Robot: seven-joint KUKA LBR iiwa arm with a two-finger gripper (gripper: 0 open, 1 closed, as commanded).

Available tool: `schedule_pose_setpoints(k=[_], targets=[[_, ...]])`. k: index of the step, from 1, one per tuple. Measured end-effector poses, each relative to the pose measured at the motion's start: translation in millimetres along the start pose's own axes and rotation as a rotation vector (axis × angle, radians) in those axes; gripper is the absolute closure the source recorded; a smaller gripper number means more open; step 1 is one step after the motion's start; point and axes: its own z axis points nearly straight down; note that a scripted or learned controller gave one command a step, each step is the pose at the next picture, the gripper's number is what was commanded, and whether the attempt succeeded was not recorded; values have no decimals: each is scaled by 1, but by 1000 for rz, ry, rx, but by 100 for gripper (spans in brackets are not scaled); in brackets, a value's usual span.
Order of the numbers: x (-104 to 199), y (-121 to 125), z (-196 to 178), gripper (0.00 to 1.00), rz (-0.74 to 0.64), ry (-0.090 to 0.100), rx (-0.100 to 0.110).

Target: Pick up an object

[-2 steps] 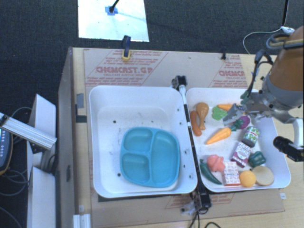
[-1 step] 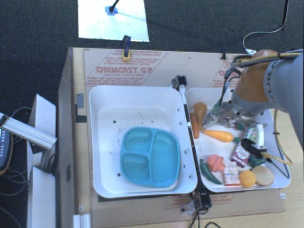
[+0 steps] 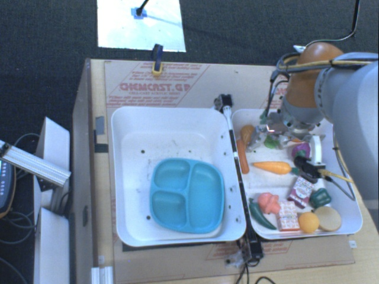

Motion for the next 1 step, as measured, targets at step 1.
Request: schedule_pose_setpoints(k=[1], targets=[[2, 8, 1, 0, 1, -6, 19]])
